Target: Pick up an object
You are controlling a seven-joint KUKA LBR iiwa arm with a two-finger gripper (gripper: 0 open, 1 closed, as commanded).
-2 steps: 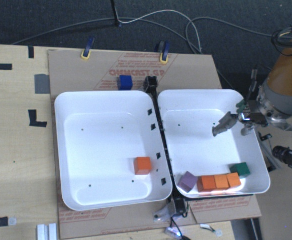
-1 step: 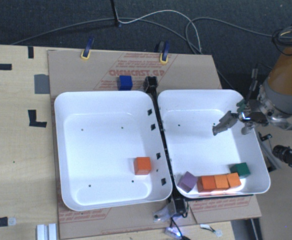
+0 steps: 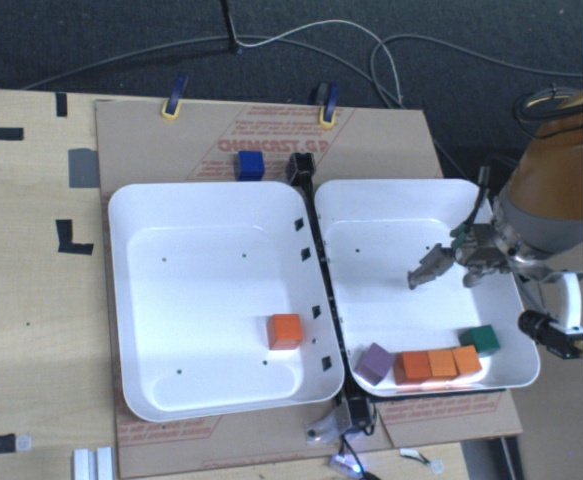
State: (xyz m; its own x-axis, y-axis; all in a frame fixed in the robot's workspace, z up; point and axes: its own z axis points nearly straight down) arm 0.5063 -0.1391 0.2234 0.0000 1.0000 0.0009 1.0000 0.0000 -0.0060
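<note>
Nearest the front rim of the right-hand shallow white bin sits a little row of blocks: a purple cube tipped at an angle by the divider, then two or three orange cubes pressed side to side so tightly I can't count them for certain, and a dark green cube just behind the row's right end. Any of these would do as the object to pick up. To my eye the purple one or the green one looks the easier choice, since each has free sides for the fingers, whereas the orange row touches its neighbours and hugs the bin wall.

Across the divider, in the left-hand white bin, a lone orange cube stands well apart from everything, the cleanest target if the arm can reach that far.

Further back, the two-finger gripper hangs above the middle of the right bin, carrying nothing. It looks dark and foreshortened from here, and I cannot tell how far apart its jaws stand. It would need to square up over a block before descending.

Beyond the bins, a small blue cube rests on the cardboard sheet.
</note>
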